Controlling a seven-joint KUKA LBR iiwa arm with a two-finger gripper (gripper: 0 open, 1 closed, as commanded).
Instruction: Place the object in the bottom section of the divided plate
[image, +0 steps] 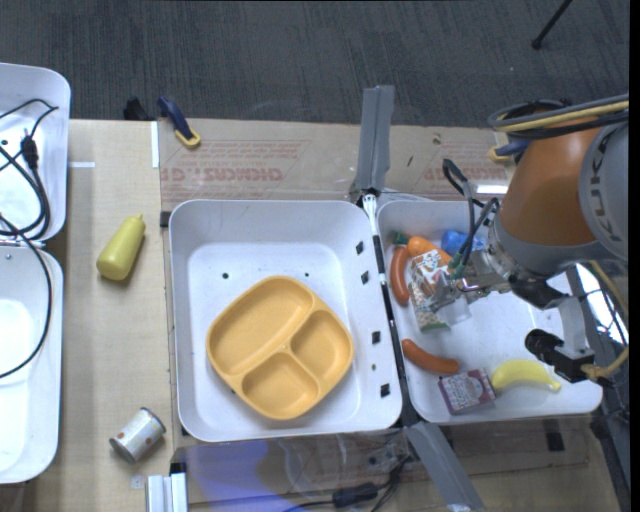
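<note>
Grey jaws (462, 285) sit low in the right bin (575, 400), against a printed packet (432, 290) near its left wall; we cannot tell their opening. We judge grasping underway; next comes carrying to the yellow plate (280, 347) in the left bin (200, 300), bottom section

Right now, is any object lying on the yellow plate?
No. The plate in the left bin shows bare yellow in all three sections; the banana lies in the right bin.

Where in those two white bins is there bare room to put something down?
Free: the left white bin floor along its top wall, above the yellow three-section plastic plate, whose sections are bare. Crowded: the right white bin, with red sausages, a yellow banana and the claw.
</note>
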